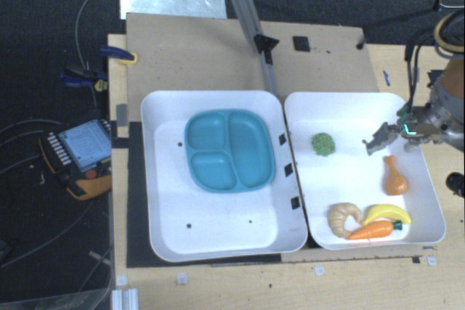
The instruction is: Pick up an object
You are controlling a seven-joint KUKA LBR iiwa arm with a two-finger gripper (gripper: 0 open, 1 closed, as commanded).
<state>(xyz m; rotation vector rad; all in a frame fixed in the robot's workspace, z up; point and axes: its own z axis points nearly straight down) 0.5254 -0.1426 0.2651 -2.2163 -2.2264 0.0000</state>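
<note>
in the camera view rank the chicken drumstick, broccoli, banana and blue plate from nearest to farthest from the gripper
1. chicken drumstick, just below the gripper in the right bin.
2. broccoli, to the gripper's left in the same bin.
3. banana, at that bin's near edge; its gap is close to the broccoli's.
4. blue plate, in the left bin.

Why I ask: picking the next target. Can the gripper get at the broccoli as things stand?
Probably yes. The broccoli sits alone on bare floor of the right bin, apart from the other food, and the gripper hovers just to its right with nothing between them.
</note>
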